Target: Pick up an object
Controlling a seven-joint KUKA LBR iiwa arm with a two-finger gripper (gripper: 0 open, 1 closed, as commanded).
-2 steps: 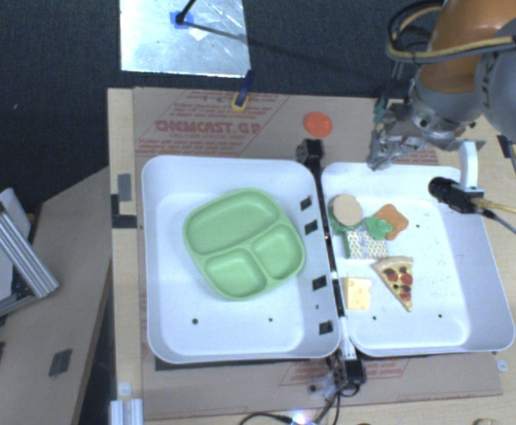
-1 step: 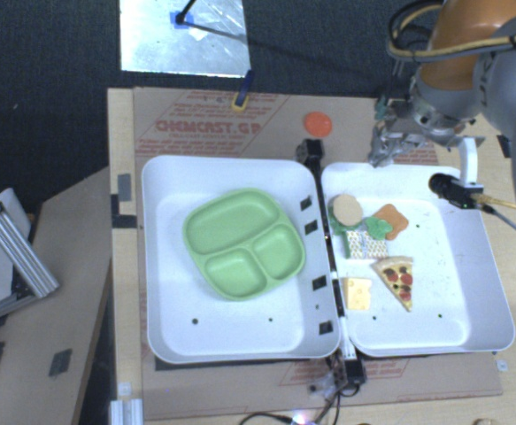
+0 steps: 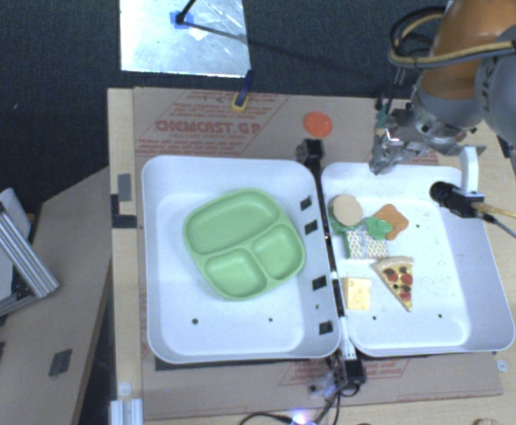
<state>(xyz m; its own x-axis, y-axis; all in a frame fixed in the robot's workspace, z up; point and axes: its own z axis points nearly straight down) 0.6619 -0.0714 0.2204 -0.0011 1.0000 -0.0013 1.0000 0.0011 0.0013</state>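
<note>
A green divided plate [image 3: 243,244] lay in the left bin [image 3: 165,326]. The right bin [image 3: 470,317] held a cookie [image 3: 347,209], a pizza slice [image 3: 396,279] and a cheese square [image 3: 358,293]. The gripper [image 3: 387,158] hung over that bin's far edge, holding nothing; its fingers' spread could not be told.

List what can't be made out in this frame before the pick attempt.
- Claw: small and dark against the right bin's far rim; finger state unreadable in the camera view.
- Arm: cut off by the right edge.
- Patterned item: partly covered by the green piece; too small to identify.
- Yellow square: too small to tell what it is.
- Object at the bench's far edge: blurred.
</note>
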